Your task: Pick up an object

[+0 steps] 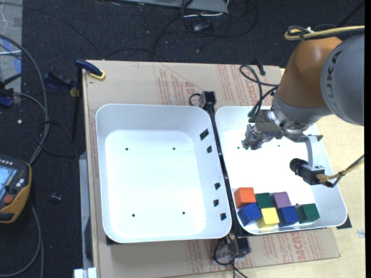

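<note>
Camera view: blocks [272, 208] sit clustered at the right bin's [333, 178] near edge, the jaws [253, 141] above bare floor well apart, their state unclear. Blocks look light, rigid; grip the orange block [245, 195] across flat sides.

White bins [116, 120] hold orange [245, 196], green [264, 200], purple [281, 199], blue [250, 213] and yellow [269, 216] blocks.

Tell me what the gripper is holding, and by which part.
Nothing that can be seen. The gripper hangs over bare floor of the right bin, and the blocks lie apart from it along the near wall.
</note>
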Controlling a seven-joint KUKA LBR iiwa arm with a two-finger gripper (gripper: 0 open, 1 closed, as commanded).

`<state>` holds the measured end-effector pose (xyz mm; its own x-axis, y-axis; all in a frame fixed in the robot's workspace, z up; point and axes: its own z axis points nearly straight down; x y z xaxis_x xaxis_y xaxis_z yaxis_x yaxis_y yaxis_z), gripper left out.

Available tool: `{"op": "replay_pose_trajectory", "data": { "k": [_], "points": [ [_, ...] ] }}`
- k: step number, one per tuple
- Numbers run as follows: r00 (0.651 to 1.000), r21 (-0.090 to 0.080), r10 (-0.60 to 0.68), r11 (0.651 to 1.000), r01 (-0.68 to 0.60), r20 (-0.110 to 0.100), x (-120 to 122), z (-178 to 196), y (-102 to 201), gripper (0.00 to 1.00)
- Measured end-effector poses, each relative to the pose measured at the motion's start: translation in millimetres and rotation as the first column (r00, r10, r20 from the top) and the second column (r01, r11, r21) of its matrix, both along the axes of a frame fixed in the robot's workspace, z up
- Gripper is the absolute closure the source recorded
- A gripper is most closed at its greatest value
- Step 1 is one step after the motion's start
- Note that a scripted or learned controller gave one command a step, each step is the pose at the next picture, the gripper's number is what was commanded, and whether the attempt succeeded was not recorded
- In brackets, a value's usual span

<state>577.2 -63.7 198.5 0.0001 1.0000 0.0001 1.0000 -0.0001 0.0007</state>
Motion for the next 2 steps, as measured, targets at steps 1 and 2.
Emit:
{"op": "replay_pose_trajectory", "data": {
  "k": [1,2],
  "points": [
    [1.000,0.000,0.000,1.000,0.000,-0.001,-0.1,-0.4,0.0,0.00],
    [1.000,-0.001,-0.008,1.000,0.008,-0.008,-81.2,-60.2,-64.7,0.00]
  ]
}}
